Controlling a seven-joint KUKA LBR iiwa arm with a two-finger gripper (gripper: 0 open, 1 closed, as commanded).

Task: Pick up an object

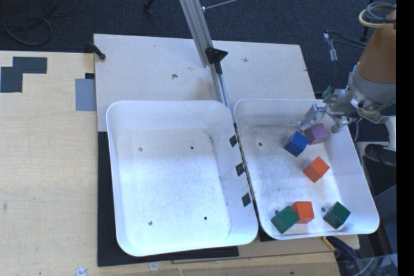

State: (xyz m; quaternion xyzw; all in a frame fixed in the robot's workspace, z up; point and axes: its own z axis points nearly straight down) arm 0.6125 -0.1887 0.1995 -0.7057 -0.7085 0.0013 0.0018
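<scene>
**Ana:** Nearest us, along the near wall of the right bin (362, 216), sit three blocks: a green block (284, 220), an orange block (303, 211) touching it, and a dark green block (336, 214) a little apart to the right.

**Ben:** And farther back?

**Ana:** A second orange block (316, 169) lies alone mid-bin. Beyond it, a blue block (296, 143) touches a purple block (317, 133), right under the jaws (321, 114).

**Ben:** Are the jaws holding anything?

**Ana:** I cannot tell how they stand; they are too small and blurred. Nothing shows between them.

**Ben:** How would the purple one handle?

**Ana:** Probably light, stiff, and not fragile, with smooth faces that might slip. I'd take it across two opposite flat faces, choosing the pair clear of the blue neighbour, or else that one gets nudged.

**Ben:** The left bin (129, 139)?

**Ana:** It plays no part here.
</scene>
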